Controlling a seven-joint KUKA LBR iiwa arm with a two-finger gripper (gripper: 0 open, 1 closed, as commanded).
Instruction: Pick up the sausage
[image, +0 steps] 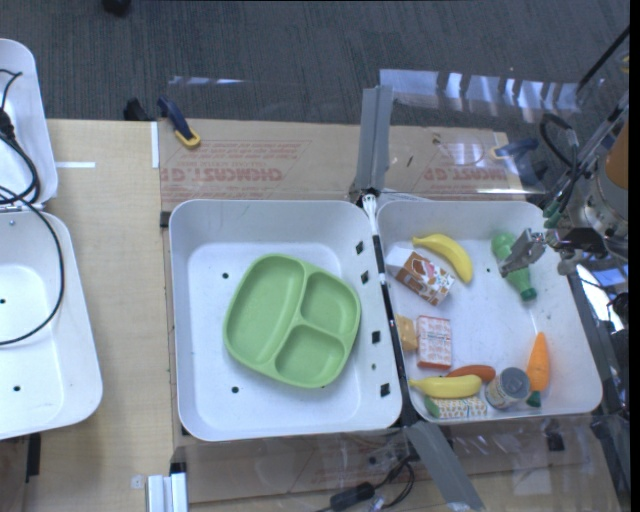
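The sausage (474, 373) lies at the right bin's (585, 330) front edge, touching a banana (447, 386), well below the gripper (525, 255). Jaws appear open, gripping nothing, poised for descent.

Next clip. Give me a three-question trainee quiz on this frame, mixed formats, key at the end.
1. True or false: the green divided plate lies in the left bin.
2. Which item touches the sausage at the right bin's near edge? A) the lower banana B) the carrot C) the green bottle
3. Fill in: the gripper hangs over the right bin's far right corner, by the green ____.

Key: 1 true; 2 A; 3 bottle.
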